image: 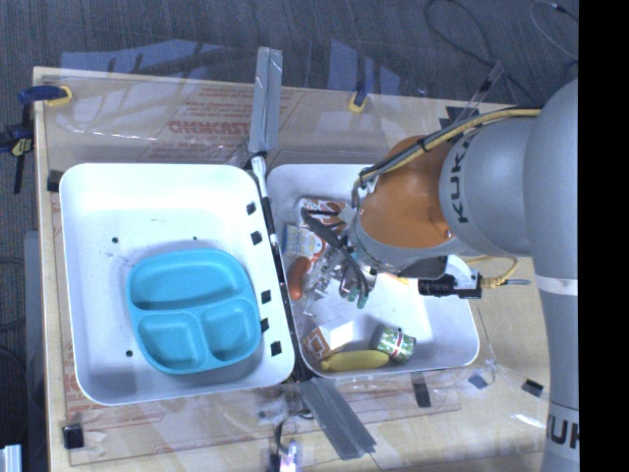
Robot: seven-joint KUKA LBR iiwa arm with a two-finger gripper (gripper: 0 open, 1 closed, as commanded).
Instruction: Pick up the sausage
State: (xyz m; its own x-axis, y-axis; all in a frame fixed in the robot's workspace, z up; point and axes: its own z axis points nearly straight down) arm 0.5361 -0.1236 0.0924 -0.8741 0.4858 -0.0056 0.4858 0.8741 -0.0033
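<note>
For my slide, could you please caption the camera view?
KUKA arm's gripper reaches into the cluttered right bin near a banana and can; a blue tray sits in the left bin.

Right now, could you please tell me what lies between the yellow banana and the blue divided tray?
In the camera view, the raised white rims where the two bins meet lie between the yellow banana and the blue divided tray.

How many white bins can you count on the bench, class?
2. One bin sits on the left and holds a blue tray. The other bin sits on the right, beneath the arm; the arm hides part of it.
</note>
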